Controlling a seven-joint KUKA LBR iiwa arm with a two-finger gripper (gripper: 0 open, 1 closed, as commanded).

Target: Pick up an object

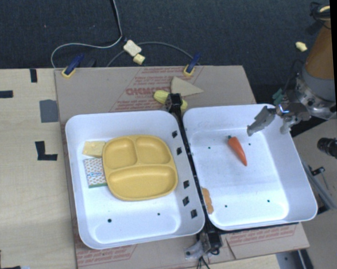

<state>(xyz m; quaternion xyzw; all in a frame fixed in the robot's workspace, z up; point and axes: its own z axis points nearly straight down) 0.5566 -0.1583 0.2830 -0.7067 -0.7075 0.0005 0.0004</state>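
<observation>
Right bin: one carrot; left bin: tray and two small items.

The carrot (237, 150) lies loose on the floor of the right bin (294, 205), toward its far side, green end pointing away. The gripper (272, 121) hangs over that bin's far right rim, fingers spread apart, holding nothing. The left bin (135, 228) contains a yellow sectioned tray (140, 167), with a sponge (94, 171) and a yellow block (93, 148) at its left edge.

The arm (319, 63) enters from 3 o'clock; its gripper (274, 119) points toward 9, fingers spread apart.
</observation>
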